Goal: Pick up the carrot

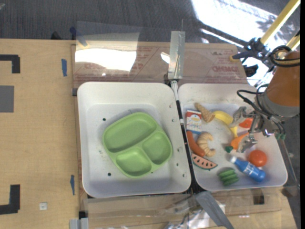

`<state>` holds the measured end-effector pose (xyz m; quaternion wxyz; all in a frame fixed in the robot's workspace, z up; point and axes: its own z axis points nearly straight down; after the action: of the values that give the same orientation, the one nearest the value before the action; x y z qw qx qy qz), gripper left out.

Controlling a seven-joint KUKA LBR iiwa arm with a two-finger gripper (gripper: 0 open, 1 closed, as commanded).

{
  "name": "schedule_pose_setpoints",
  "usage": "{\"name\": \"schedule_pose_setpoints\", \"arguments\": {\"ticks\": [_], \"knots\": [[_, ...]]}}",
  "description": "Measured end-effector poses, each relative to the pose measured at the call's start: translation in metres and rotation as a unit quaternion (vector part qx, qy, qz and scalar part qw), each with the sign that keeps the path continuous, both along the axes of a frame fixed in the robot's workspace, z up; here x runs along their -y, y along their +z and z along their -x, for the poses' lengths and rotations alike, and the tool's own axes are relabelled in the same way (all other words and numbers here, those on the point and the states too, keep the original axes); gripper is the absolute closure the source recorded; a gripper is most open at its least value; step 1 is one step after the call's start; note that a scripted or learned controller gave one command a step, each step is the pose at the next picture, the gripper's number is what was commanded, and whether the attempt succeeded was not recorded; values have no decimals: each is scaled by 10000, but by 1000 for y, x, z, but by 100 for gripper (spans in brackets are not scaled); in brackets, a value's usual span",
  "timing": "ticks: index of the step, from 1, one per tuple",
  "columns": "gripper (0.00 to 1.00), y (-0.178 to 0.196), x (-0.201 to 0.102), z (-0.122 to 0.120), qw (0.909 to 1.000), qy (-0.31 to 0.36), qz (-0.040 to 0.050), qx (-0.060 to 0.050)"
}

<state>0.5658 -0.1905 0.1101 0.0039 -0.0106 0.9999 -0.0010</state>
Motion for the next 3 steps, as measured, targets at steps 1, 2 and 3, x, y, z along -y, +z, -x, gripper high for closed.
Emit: {"name": "schedule_pose_setpoints", "arguments": {"ticks": [1,2,3], "knots": [[0,-20,-29,23,10000,-65,7,36],[100,-6,-30,19,9999,-59,18,100],[100,46,-94,3,10000,86,-17,18]]}}
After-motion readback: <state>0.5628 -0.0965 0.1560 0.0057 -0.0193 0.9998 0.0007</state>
